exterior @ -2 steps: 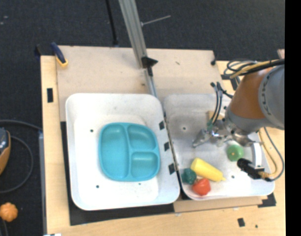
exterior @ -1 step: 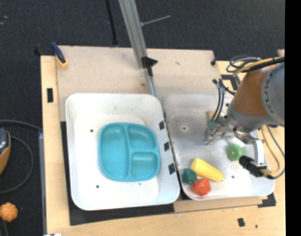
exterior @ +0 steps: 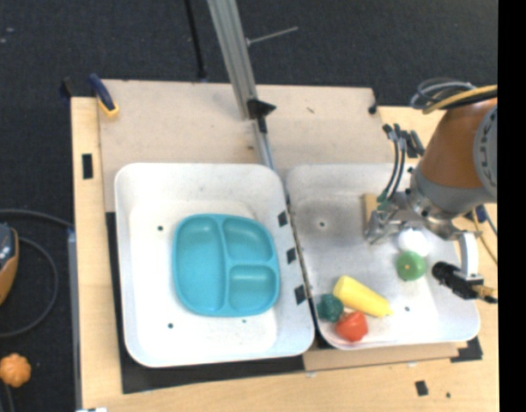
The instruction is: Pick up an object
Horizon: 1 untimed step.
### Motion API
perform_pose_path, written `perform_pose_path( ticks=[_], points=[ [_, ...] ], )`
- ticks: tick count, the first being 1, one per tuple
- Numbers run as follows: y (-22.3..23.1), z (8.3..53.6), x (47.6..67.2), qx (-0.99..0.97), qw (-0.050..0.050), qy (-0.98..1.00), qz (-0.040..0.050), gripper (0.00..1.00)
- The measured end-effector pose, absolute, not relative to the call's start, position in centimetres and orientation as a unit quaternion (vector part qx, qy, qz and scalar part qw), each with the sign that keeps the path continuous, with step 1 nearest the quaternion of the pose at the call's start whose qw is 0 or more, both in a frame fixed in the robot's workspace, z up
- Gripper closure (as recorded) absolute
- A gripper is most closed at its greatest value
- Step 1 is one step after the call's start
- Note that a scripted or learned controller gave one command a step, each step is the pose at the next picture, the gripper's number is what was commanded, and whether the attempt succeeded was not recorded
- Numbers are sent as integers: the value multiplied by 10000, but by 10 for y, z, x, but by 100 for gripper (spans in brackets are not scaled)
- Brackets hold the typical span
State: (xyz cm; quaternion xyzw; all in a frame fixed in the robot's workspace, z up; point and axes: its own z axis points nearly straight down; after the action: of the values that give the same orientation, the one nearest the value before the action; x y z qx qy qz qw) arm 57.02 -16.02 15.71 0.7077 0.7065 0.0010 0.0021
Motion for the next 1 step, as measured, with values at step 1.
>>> perform_pose_path(
  ticks=[1],
  points=[
    [-160,201,572,7060,33,7082,18,100]
  ],
)
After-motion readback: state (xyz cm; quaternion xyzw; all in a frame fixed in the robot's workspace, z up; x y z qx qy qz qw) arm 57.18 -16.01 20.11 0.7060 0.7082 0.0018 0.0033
